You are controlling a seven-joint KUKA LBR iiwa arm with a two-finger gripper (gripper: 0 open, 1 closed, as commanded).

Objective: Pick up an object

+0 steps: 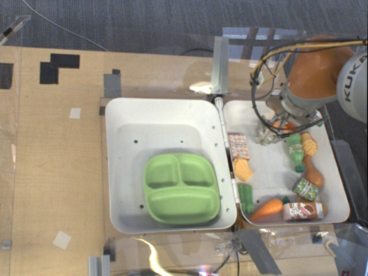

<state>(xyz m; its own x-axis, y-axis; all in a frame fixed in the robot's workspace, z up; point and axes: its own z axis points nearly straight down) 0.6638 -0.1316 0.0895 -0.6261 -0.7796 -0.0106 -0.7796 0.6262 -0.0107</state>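
My gripper [266, 134] hangs low over the back part of the right bin [270, 171], under the grey and orange wrist [313, 76]. Just to its right lie a small orange piece [286, 125], a green bottle [295, 149] and a yellow corn cob [310, 145]. A printed snack packet [237, 146] lies to its left by the bin's divider. Nothing shows held in the gripper.
The right bin also holds a yellow block [242, 169], a green vegetable [246, 198], a carrot [267, 209], a red-labelled bottle [303, 211], a green can [305, 188] and a brown sausage [314, 175]. A green divided plate [181, 188] sits in the left bin [126, 154].
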